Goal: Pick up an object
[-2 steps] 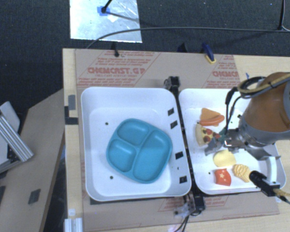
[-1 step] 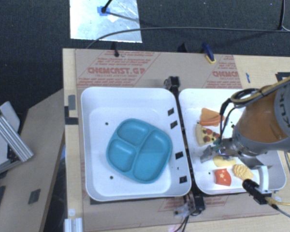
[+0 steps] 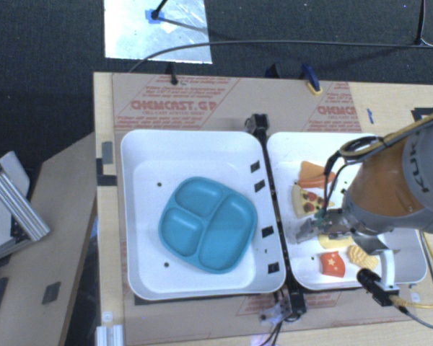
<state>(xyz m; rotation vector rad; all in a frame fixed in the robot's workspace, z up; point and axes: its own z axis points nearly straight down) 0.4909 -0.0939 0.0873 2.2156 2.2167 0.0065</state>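
Gripper (image 3: 312, 228) in right bin (image 3: 289, 153), beside pizza slice (image 3: 303, 200)

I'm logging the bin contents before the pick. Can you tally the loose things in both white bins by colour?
Blue: 1, the blue divided plastic plate in the left white bin.
Orange: 1, the orange wedge in the right white bin.
Red: 1, the red block.
Yellow: 2, the pizza-slice toy and the yellow crinkled piece.
Total: 5, though the arm may hide more.

Arm (image 3: 390, 186) low, wrist bent leftward
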